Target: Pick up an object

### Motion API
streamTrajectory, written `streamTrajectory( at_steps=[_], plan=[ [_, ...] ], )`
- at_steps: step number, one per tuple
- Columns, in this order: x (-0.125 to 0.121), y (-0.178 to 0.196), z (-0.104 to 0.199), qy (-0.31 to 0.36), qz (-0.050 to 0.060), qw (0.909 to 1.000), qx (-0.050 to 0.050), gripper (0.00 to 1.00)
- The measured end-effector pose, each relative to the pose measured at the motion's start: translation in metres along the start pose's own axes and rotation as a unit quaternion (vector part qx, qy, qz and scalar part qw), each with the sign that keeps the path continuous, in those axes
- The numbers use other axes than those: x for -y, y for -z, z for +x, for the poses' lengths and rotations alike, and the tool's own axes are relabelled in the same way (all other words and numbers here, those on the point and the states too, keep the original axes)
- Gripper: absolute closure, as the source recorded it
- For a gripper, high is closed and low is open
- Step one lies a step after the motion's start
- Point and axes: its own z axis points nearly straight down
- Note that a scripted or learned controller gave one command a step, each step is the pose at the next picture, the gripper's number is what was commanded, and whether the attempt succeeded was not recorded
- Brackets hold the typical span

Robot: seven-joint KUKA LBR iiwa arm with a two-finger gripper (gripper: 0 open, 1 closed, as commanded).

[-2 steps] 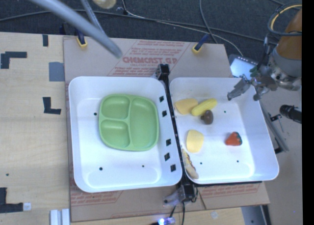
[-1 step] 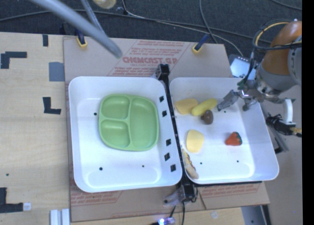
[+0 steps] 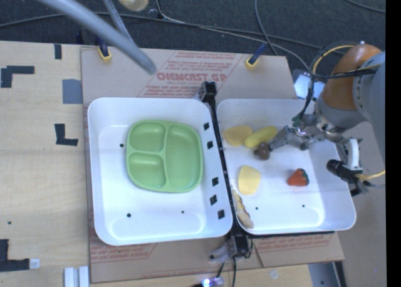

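Brown lump (image 3: 262, 151) at the gripper (image 3: 270, 146) tip
Finger state: cannot tell; centre over the lump, clear of the yellow piece (image 3: 260, 136) beside it.

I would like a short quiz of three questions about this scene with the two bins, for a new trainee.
1. True or false: the green tray lies in the left bin.
2. Which thing lies nearest the hand? A) red piece B) small brown piece C) green tray
3. Fill in: the divided tray has ___ compartments.

Key
1. True; the right bin holds the small food pieces.
2. B; the brown piece sits at the hand's tip, beside the yellow pieces.
3. Three.
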Motion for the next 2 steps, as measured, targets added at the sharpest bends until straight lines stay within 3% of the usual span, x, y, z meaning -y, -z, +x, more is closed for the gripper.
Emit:
streamTrajectory(
  at_steps=[1, 2],
  plan=[
    [-0.001, 0.013, 0.000, 0.001, -0.002, 1.0000, 0.001, 1.00],
    [0.001, 0.076, 0.001, 0.000, -0.004, 1.0000, 0.001, 1.00]
  ],
)
